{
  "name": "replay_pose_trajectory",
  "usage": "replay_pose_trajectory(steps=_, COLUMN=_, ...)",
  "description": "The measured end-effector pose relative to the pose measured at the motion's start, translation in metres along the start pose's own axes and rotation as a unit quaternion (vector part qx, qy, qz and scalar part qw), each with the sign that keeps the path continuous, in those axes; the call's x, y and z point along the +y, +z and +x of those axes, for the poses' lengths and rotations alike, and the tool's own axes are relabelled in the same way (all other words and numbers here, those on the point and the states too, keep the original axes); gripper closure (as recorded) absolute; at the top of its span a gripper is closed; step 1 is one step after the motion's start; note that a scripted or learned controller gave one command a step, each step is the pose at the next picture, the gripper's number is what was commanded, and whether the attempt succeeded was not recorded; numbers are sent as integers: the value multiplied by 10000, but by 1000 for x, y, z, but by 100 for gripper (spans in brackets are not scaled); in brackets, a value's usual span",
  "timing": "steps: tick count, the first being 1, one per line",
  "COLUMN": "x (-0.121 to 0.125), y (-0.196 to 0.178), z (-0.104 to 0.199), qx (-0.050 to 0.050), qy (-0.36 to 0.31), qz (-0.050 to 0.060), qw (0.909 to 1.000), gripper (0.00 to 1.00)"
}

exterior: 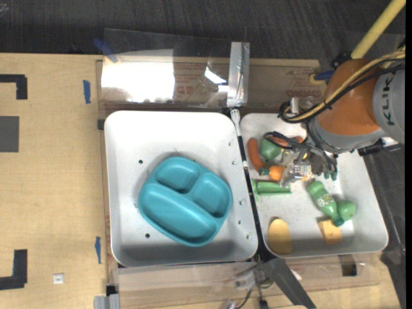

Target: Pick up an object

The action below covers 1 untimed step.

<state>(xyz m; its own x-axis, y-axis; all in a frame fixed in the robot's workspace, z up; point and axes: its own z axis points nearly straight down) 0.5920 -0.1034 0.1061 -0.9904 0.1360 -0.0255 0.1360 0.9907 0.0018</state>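
Pale cardboard covers the surface (45,192) around two shallow white bins. Near the right white bin's (370,198) middle, a small orange round plastic piece (275,172) touches a green plastic stick (270,187). It looks light, stiff and slick, best pinched across its middle. Just beside it hangs the hand (302,163); whether open or closed, I cannot tell. Leftward, the left white bin (122,147) holds a turquoise divided plastic tray (185,200).

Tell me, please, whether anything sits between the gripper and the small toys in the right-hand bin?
Nothing visible does. The gripper hangs directly over the toy pile in the right bin, amid the pieces.
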Motion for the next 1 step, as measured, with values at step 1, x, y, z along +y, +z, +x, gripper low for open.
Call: replay_pose_trajectory(steps=1, x=41, y=-136, z=19, qx=43, qy=288, qz=-2, qw=9996, gripper=100)
